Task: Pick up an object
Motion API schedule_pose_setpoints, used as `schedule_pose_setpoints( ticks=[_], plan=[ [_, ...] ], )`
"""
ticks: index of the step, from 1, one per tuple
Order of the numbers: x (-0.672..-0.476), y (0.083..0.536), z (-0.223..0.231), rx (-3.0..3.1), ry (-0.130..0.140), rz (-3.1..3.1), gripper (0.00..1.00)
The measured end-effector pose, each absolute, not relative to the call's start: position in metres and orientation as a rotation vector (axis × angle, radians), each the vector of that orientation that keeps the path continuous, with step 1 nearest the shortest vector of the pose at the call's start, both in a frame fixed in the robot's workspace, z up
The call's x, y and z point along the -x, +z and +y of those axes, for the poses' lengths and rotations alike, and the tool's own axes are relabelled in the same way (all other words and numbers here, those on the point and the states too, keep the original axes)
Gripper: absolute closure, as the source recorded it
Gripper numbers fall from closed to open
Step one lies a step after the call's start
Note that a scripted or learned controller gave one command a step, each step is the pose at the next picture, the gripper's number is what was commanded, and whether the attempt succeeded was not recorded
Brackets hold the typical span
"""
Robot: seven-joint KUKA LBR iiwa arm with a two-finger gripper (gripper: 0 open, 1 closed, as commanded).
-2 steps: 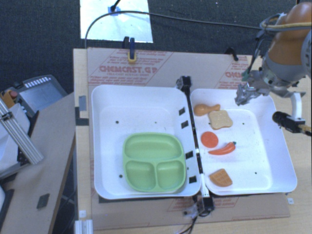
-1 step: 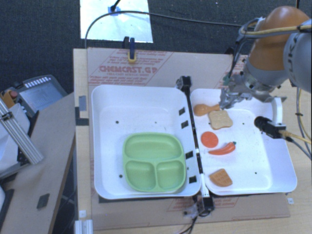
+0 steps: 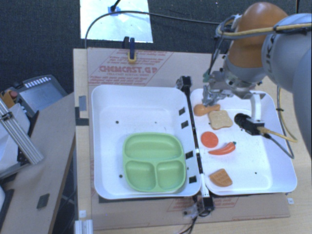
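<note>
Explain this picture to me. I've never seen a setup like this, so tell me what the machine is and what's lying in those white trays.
One camera above the bench looks down at a slant. The grey and orange machine at right is a robot arm; its job is to pick up an object. Its claw hangs low at the far end of the right bin, just above an orange lump. Whether it grips anything can't be told from here. That bin also holds toy food: toast, a red disc, a chili and an orange wedge. The left bin holds a green divided plate.
</note>
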State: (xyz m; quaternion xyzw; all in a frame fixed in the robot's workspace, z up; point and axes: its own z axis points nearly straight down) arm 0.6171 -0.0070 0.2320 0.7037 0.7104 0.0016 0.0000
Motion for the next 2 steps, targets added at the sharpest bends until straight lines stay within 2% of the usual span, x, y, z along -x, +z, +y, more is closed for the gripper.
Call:
schedule_pose_setpoints(
  ticks=[1, 2],
  plan=[
    [-0.605, 0.232, 0.05, -2.211, 0.004, 2.234, 1.0],
    [-0.604, 0.24, 0.107, -2.21, 0.005, 2.234, 1.0]
  ],
)
